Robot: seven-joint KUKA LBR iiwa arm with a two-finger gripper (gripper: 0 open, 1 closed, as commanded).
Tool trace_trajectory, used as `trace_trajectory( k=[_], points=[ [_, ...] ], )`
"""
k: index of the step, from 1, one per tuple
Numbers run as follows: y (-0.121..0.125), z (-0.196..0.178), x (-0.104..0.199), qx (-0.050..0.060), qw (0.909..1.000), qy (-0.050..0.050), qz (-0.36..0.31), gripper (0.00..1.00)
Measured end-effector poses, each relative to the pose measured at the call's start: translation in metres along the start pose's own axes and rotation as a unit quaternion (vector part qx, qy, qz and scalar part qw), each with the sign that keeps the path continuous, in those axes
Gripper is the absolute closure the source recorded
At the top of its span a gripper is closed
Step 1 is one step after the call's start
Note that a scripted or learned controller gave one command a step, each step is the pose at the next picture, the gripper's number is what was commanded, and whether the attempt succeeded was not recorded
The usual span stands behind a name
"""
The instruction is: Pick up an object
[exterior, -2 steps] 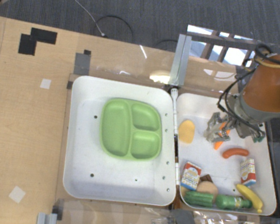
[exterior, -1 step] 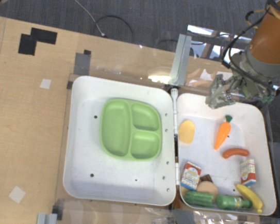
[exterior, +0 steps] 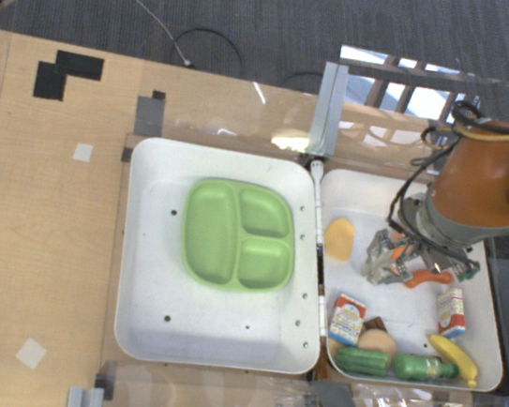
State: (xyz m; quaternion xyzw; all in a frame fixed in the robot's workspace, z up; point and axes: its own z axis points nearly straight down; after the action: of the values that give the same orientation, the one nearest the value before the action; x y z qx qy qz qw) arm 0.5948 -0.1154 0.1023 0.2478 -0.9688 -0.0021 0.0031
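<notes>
Carrot (exterior: 428,279), orange, lies right of centre under your gripper (exterior: 395,263); whether that hand pinches it you cannot tell, so centre on it before lifting.

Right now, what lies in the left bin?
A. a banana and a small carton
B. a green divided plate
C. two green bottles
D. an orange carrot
B. The green divided plate sits in the middle of the left bin, while the banana and the small carton lie in the right bin, where the gripper is.
</notes>
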Motion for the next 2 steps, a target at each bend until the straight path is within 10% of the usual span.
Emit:
trace_trajectory(
  k=[1, 2],
  points=[
    [0.03, -0.09, -0.092, 0.007, 0.9987, -0.011, -0.049, 1.0],
    [0.022, 0.004, -0.028, 0.007, 0.9831, -0.007, -0.183, 1.0]
  ],
)
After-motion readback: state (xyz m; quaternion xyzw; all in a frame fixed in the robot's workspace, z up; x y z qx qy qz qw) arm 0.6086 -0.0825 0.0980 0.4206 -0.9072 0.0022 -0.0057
